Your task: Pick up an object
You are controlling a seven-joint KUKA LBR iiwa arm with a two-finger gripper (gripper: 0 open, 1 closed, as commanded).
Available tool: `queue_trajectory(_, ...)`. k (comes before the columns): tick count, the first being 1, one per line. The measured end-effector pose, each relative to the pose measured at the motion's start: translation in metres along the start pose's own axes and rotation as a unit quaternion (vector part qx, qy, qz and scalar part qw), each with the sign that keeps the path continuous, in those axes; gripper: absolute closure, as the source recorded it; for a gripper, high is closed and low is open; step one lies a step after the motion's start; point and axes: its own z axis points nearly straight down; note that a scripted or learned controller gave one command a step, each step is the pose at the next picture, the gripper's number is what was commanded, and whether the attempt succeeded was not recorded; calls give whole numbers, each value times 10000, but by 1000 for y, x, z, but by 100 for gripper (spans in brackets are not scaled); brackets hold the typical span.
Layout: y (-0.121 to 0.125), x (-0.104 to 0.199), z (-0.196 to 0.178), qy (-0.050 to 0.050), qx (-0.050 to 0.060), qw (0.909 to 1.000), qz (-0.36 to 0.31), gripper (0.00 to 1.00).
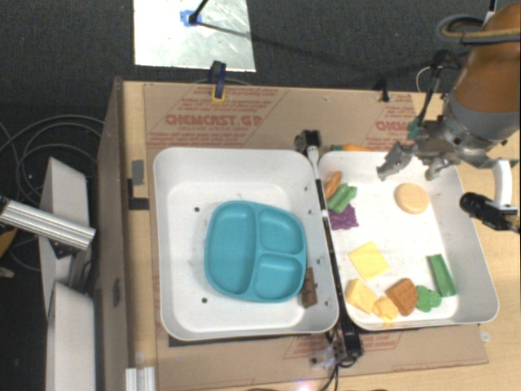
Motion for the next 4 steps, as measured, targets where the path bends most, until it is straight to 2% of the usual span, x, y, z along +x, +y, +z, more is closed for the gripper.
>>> queue_trajectory(1,-25,-21,129,7,68,10000,23,0)
queue_trajectory(2,-54,-11,187,9,27,10000,14,0)
queue_trajectory(3,-105,-4,185,10,31,10000,18,0)
queue_trajectory(4,-29,-19,183,-11,-36,10000,-12,0)
